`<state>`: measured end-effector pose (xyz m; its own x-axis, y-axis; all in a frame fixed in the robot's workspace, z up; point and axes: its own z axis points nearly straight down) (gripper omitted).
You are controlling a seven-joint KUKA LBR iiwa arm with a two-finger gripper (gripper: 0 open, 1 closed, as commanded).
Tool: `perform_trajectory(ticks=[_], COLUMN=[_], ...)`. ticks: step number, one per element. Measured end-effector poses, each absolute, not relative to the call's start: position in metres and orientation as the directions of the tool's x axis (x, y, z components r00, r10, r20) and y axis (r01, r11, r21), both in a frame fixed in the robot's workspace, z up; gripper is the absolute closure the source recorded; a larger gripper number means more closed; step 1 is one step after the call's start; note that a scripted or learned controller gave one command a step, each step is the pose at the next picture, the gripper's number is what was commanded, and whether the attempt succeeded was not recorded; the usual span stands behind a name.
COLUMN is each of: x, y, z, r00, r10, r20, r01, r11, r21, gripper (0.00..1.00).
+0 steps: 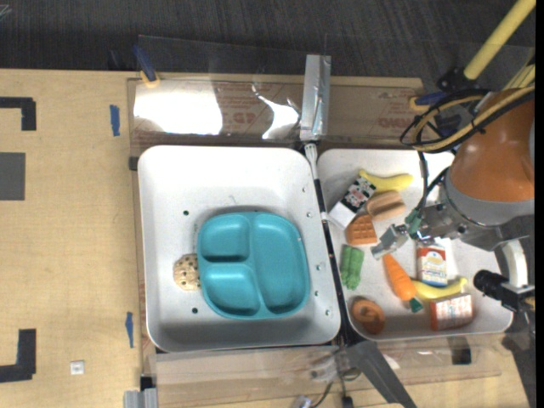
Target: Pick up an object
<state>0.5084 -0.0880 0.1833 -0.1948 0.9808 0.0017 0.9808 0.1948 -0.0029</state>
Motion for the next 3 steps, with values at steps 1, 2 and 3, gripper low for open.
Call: perform_trajectory(ticks=[1, 2, 3], x=[0.52, 0.479, 0.479], y=[-0.12, -0.076, -0.112], z=[0.172, 0.184, 0.094], r00=[-0.322, 0.026, 0.172], r10=[0.947, 1.0, 0.985], r20=[-0.001, 0.002, 0.0], r01=[0.947, 1.0, 0.985], r11=[0.322, -0.026, -0.172], r21=[0.001, -0.003, 0.001], gripper=[0.0, 0.0, 0.0])
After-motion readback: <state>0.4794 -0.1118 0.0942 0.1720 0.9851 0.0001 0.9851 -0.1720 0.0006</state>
